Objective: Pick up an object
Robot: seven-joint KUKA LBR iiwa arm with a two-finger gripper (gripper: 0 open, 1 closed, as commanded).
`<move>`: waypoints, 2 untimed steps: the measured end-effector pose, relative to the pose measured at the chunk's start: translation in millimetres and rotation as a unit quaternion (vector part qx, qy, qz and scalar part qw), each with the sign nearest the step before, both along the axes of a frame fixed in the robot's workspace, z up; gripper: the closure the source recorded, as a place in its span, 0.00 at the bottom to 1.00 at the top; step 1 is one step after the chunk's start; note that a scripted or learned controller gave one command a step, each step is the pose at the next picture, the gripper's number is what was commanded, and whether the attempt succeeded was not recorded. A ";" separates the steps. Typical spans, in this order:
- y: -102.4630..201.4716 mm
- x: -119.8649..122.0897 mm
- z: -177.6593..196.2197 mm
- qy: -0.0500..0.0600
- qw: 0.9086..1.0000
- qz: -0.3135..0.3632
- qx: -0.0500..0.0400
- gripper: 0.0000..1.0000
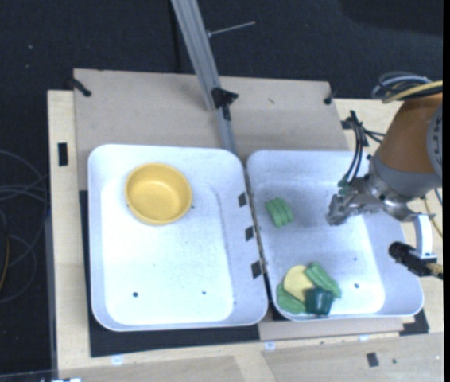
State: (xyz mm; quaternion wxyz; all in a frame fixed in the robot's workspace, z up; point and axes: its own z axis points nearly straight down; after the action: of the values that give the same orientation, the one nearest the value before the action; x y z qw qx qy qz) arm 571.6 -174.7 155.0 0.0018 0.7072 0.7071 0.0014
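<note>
A small green piece (pixel 278 211) is lying alone in the right bin (pixel 368 237), near its left wall and well apart from the pile at the near edge. It is looking light, ribbed and probably soft, so pinching it across its short width should be working best. The gripper (pixel 341 210) is hanging over the same bin, to the piece's right, carrying nothing. In the pile, 3 pieces are touching: yellow (pixel 296 278), green (pixel 321 277), dark teal (pixel 318 300). A yellow bowl (pixel 159 192) is sitting in the left bin (pixel 169 293).
</note>
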 end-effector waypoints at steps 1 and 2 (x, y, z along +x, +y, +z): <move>4.6 3.0 62.0 -0.001 1.000 0.000 0.000 1.00; 4.3 3.4 70.5 0.001 1.000 0.000 0.000 1.00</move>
State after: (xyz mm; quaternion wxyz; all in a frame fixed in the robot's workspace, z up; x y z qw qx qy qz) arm 575.0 -170.4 225.5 0.0005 0.7070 0.7072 0.0007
